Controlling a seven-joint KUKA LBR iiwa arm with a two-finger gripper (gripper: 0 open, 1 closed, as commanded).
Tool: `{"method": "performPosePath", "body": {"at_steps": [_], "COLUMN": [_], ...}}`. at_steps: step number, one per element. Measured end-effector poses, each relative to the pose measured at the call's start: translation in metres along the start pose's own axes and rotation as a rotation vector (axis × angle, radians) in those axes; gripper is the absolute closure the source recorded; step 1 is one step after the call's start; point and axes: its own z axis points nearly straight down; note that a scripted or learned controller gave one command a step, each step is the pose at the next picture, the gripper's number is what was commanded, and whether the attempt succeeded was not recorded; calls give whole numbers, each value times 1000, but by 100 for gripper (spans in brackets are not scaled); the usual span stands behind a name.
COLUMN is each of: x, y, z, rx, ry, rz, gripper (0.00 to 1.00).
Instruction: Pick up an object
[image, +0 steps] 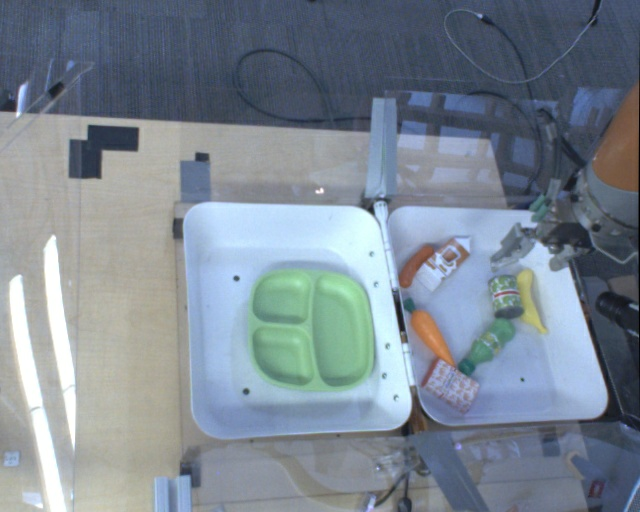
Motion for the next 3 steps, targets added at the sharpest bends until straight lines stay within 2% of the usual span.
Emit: {"method": "performPosePath", "body": {"at_steps": [1,2,3], "x": [-54,-65,-68], "y": [25,32,39], "z": [68,187,165], "rx": [0,-5,-28], "ry": [-1,-2,-10], "rz": [55,51,50], "gripper": [0,0,100]}}
